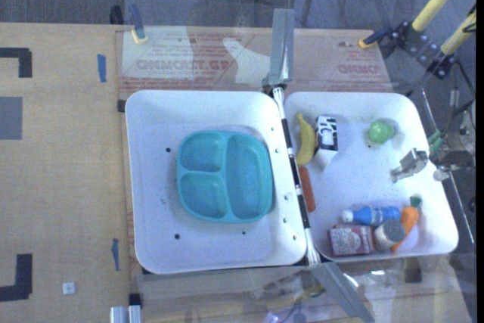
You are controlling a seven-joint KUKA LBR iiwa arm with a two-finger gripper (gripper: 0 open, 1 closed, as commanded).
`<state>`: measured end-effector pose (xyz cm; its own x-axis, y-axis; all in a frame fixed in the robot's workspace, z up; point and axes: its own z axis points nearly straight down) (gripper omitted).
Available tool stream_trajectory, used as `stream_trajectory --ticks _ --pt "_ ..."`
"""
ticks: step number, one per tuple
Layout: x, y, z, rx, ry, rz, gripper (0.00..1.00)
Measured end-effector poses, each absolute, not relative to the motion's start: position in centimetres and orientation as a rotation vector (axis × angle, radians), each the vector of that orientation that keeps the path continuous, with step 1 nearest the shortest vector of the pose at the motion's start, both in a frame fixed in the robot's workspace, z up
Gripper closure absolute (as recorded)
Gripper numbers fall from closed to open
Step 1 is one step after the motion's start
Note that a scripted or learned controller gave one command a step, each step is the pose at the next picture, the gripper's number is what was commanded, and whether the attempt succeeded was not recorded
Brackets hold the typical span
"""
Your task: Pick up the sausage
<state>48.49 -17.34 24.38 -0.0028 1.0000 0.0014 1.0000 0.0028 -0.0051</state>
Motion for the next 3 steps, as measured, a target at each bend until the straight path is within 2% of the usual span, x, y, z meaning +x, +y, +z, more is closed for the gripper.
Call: stream_trajectory --ticks 1,2,3 --pt "49.5 -17.6 8.7 -2.354 -2.085 -0.009 0.0" --pt "48.8 -20.9 8.8 -2.332 -2.102 -0.026 0.0" --pt "48.7 -21.5 9.5 -2.346 -2.101 -0.015 1.0"
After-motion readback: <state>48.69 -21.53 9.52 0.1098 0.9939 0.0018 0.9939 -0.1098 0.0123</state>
